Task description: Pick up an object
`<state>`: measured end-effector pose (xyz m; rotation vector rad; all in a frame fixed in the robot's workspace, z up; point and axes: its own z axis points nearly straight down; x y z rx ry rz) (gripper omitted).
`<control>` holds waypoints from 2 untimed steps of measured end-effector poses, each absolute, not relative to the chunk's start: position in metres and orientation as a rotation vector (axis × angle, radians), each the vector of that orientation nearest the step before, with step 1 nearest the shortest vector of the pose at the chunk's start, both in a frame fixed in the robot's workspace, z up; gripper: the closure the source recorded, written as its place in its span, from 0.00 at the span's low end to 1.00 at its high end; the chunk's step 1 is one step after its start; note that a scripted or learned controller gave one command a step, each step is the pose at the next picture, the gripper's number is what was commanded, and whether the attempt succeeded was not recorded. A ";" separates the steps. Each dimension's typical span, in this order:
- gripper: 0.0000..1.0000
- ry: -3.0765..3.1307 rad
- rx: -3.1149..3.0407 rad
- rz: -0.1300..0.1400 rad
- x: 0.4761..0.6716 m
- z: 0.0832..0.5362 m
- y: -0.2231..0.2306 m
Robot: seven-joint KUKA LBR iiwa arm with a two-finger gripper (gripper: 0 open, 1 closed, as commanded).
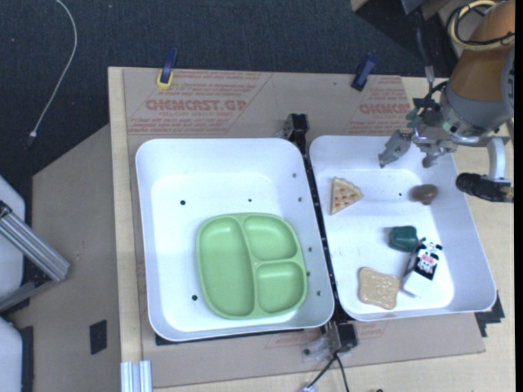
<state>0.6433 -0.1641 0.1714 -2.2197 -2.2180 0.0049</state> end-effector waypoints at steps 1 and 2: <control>0.00 -2.219 -2.217 0.005 0.639 0.114 -0.155; 1.00 -2.223 -2.221 -0.001 0.641 0.128 -0.155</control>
